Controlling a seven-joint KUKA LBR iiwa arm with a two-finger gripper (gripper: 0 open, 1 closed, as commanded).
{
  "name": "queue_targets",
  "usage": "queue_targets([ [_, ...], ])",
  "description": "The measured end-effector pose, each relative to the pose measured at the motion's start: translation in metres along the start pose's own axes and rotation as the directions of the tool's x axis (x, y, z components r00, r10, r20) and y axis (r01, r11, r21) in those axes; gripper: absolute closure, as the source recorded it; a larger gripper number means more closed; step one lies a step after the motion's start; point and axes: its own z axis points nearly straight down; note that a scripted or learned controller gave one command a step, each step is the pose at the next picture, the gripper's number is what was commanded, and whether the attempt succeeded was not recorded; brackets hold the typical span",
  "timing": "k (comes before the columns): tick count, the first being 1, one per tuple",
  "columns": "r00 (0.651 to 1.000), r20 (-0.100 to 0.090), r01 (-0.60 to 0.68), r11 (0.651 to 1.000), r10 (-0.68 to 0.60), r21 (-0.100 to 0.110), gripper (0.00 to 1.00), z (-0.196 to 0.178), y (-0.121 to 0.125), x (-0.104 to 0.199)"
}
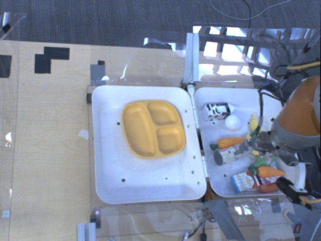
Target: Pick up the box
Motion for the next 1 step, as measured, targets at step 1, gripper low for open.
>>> queue_targets([
  [1, 0.999, -0.001, 0.046, 0.999, -0.046, -0.001, 0.0, 0.035, -0.0012, 0.0276],
])
